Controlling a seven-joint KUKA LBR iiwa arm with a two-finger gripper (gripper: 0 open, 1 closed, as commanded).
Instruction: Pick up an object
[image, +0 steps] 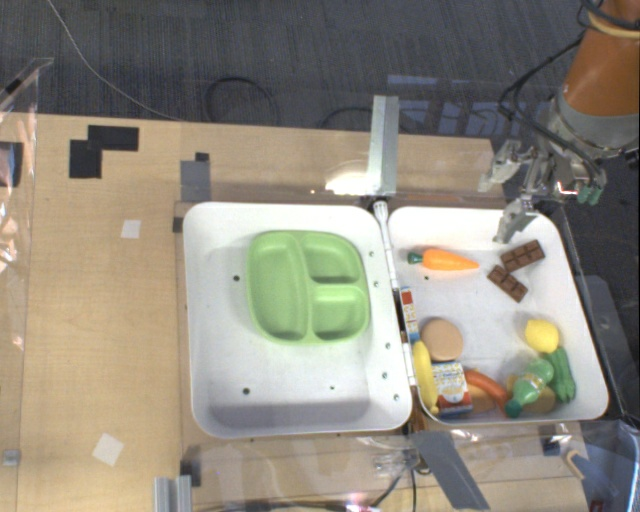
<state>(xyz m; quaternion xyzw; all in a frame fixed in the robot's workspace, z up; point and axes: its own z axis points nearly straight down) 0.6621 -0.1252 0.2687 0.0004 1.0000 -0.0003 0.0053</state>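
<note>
We see the gripper (517, 215) poised at the upper right corner of the right bin (580, 300), hanging under the grey wrist and its orange band. Whether it is released or clenched we cannot tell from this slanted view; nothing is visibly in its grasp.

The nearest candidates are 2 chocolate bar pieces: the upper chocolate piece (522, 255) lies just below the gripper, and the lower chocolate piece (508, 284) sits just beside it, toward the bin's middle. We judge them to be light, stiff plastic play food, flat and low, so a grasp would have to pinch across the narrow width; flat against the floor, they may slide rather than lift.

The toy carrot (447, 261) lies to their left, near the divider between the 2 bins. It looks light, hard and smooth; its rounded, tapering body could squirt out, so we would take it at the thick middle, across its long axis.

The lower part of the bin is crowded: a burger bun (443, 338), a banana (424, 372), a lemon (541, 335) and a green vegetable (561, 372) lie close together, poorer picks. The left bin (215, 300) holds a green divided plate (306, 286).
</note>
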